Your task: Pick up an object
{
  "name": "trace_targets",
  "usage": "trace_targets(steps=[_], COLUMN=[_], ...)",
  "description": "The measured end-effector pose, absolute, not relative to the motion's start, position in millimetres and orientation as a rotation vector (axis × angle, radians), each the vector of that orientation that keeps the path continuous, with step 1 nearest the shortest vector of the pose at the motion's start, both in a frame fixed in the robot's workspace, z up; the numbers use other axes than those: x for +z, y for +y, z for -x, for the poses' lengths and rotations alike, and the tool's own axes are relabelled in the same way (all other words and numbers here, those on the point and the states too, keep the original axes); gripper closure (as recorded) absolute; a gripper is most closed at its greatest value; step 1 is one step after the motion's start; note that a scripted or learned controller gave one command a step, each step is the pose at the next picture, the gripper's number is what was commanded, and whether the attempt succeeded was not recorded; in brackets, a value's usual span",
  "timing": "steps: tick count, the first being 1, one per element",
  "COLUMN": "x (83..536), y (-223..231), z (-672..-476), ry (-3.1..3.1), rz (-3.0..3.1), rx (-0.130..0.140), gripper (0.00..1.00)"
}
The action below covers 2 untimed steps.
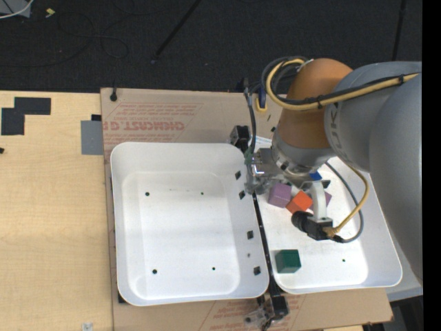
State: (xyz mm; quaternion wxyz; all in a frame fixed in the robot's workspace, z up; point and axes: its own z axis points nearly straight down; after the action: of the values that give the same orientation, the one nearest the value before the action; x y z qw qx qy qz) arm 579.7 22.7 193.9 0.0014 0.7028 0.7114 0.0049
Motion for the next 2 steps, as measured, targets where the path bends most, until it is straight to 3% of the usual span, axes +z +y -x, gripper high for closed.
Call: trace_targets(steps=[1,2], x=[186.8,329.3], y=[57.5,81.0], z=[-581.5,-607.0], ry=[2.228,2.219], rz=[-2.22,-2.212], rx=[-0.002,0.019], gripper=[1.0,1.0])
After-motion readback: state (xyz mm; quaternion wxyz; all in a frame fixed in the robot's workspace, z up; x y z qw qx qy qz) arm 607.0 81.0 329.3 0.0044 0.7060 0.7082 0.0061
